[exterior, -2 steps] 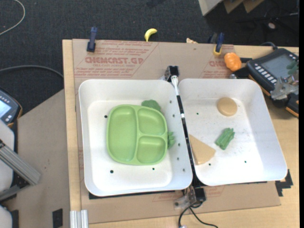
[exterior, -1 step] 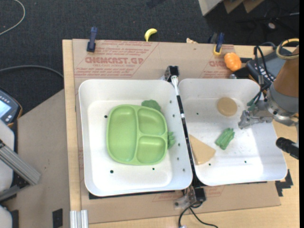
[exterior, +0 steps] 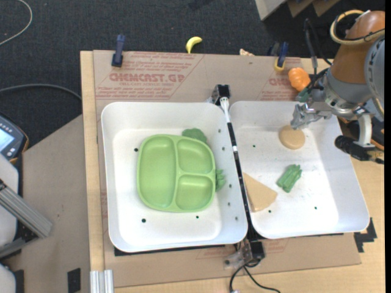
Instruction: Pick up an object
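Brown cardboard sheet (exterior: 153, 78) underlies two white bins (exterior: 116, 163) above dark carpet (exterior: 91, 11).

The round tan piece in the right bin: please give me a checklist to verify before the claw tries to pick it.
1. Claw above the target: ok, it sits over the upper left edge of the round tan piece.
2. Claw opening: cannot tell, the fingers are too small and blurred.
3. Piece already held: cannot tell; it appears to lie on the floor of the right bin.
4. Space around the piece: ok, the green toy and the tan wedge lie apart from it.
5. Bin wall clearance: ok, the piece is away from the rim.
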`<control>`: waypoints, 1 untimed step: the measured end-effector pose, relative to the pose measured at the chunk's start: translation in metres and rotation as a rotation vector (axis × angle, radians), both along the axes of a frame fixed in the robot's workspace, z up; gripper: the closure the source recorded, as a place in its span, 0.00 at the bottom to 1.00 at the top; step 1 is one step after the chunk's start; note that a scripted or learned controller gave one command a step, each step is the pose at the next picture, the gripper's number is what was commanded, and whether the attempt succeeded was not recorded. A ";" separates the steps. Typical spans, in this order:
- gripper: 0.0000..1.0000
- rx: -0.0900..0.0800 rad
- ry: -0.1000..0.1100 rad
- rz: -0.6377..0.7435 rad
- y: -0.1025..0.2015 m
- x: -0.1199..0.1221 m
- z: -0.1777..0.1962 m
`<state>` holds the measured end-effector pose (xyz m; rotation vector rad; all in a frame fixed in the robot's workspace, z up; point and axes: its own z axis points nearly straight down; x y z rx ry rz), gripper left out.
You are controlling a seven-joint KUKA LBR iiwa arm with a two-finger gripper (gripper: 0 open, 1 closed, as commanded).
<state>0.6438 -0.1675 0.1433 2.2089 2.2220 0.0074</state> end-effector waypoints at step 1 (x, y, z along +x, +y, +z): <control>1.00 -0.003 -0.001 -0.007 -0.059 0.021 0.090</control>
